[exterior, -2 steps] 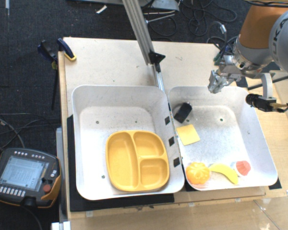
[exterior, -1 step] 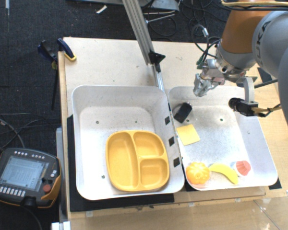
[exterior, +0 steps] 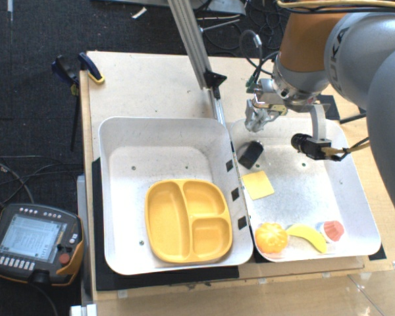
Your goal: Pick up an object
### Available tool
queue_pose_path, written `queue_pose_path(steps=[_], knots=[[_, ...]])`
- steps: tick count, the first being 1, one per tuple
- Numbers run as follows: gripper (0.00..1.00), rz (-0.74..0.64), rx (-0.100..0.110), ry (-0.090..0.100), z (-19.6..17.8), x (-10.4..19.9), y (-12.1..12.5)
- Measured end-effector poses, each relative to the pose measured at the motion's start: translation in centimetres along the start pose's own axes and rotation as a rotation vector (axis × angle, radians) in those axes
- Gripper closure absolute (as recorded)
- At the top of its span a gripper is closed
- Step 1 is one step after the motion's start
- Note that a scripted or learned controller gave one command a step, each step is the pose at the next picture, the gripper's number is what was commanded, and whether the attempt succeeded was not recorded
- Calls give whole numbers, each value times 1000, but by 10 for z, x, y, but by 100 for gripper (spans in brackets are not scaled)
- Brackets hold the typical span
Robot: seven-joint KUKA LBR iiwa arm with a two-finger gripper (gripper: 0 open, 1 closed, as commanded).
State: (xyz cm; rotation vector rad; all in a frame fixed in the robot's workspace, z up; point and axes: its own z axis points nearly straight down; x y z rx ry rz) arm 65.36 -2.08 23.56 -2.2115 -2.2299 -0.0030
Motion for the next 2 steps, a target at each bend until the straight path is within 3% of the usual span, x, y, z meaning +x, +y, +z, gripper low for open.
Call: queue_pose_path(steps=[2], knots=[[100,0,3,-1,8,117,-2]])
